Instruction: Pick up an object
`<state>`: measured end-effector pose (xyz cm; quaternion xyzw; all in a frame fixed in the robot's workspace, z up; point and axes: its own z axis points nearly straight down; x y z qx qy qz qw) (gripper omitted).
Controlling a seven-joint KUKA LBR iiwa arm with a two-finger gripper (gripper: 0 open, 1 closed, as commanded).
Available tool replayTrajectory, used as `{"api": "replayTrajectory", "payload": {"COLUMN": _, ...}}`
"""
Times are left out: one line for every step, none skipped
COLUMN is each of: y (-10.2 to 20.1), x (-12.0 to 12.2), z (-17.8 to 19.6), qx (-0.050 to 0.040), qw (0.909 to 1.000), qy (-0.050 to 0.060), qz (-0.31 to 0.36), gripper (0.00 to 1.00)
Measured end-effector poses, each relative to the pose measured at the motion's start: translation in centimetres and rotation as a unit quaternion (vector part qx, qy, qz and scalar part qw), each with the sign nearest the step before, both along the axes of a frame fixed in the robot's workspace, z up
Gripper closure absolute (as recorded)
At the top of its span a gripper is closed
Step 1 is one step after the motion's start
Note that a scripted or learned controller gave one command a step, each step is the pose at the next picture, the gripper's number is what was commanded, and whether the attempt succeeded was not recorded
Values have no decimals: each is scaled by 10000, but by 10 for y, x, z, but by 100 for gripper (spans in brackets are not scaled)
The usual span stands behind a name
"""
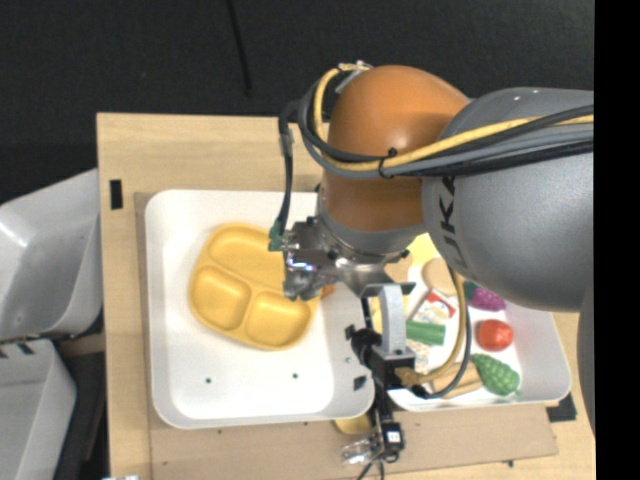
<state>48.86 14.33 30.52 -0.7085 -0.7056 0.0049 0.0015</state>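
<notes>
A yellow divided plate (pixel 240 288) lies in the left white bin (pixel 190 388), toward its middle. My gripper (pixel 303 268) hangs below the orange wrist, low over the plate's right edge near the wall between the bins. The wrist hides what lies directly under it. In the right bin (pixel 545 373) I see a red tomato-like piece (pixel 494 335), a green ridged piece (pixel 498 373), a purple piece (pixel 487 297) and a small white-and-red carton (pixel 433 309).
The grey arm covers most of the right bin's upper part. The left bin has bare floor in front of and left of the plate. The wooden bench edge (pixel 200 128) runs behind the bins.
</notes>
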Motion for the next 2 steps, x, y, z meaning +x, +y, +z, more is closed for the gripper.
{"api": "replayTrajectory", "payload": {"y": 4, "x": 8, "z": 180, "qx": 45, "qw": 9999, "qy": -131, "qz": 36, "gripper": 100}}
{"api": "replayTrajectory", "payload": {"y": -96, "x": 1, "z": 129, "qx": 2, "qw": 10000, "qy": -26, "qz": -26, "gripper": 100}}
